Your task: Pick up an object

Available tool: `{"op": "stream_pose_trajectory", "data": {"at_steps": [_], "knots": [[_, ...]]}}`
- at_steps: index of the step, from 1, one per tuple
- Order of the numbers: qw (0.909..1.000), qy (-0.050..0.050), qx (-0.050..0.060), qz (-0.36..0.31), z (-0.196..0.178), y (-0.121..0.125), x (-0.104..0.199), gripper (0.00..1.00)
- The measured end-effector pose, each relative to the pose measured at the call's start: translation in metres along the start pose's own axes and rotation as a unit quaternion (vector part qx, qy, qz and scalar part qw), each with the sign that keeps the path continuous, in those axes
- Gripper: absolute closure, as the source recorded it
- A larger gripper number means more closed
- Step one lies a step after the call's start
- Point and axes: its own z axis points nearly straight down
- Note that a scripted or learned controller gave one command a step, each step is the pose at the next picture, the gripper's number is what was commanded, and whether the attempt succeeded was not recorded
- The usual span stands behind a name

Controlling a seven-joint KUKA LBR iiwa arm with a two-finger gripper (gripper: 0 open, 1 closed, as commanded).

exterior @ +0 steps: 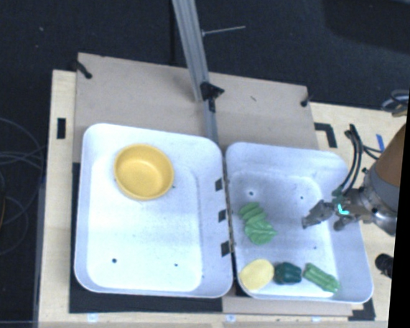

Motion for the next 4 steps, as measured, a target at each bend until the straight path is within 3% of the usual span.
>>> {"op": "stream_pose_trajectory", "data": {"at_steps": [1,3,4], "knots": [[1.0000,0.000,0.000,0.000,0.000,0.000,0.000,0.00],[1.0000,0.000,0.000,0.000,0.108,-0.003,-0.003,0.00],[1.0000,0.000,-0.002,0.001,0.096,-0.002,-0.003,1.00]]}}
